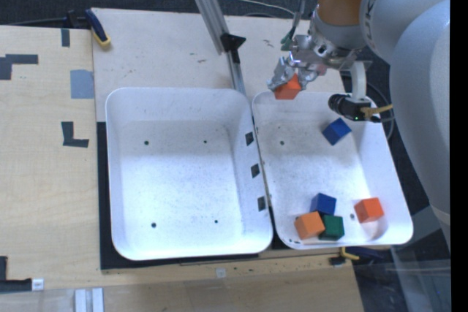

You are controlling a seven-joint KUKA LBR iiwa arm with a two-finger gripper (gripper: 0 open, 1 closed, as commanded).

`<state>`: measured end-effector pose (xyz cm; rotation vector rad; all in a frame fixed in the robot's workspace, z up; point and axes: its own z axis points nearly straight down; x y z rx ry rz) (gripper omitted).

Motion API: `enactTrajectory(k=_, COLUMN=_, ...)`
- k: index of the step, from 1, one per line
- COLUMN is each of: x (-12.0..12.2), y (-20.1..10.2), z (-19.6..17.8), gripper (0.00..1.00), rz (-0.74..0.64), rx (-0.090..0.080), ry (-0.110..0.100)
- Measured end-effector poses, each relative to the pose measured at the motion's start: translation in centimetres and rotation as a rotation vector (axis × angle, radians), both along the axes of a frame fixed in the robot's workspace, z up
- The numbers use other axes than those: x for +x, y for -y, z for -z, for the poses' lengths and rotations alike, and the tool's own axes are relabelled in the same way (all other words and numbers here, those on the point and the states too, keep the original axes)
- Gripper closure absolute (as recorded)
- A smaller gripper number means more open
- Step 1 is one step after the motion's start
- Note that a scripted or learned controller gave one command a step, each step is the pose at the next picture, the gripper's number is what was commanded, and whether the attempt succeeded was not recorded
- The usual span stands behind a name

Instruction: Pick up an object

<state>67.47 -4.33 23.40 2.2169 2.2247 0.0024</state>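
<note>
Two bins are sitting side by side: left bin (175, 172) bare, right bin (329, 172) carrying five blocks toward five o'clock. At one o'clock the gripper (292, 78) is pinching an orange block (287, 89), apparently lifting; next, I'd judge, raising it clear.

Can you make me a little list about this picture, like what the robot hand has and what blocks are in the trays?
gripper: the grey two-finger gripper is raised over the right bin's far rim
held: a small orange cube between its fingers
right white bin: one blue cube near the far side; near the front, a second blue cube, a green cube, and two more orange cubes
left white bin: bare speckled floor
</note>
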Motion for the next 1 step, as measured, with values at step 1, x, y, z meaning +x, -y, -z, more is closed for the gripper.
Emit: enactTrajectory(k=1, x=-6.29, y=-6.28, z=4.54, gripper=1.0, rz=-0.002, rx=0.001, ry=-0.013)
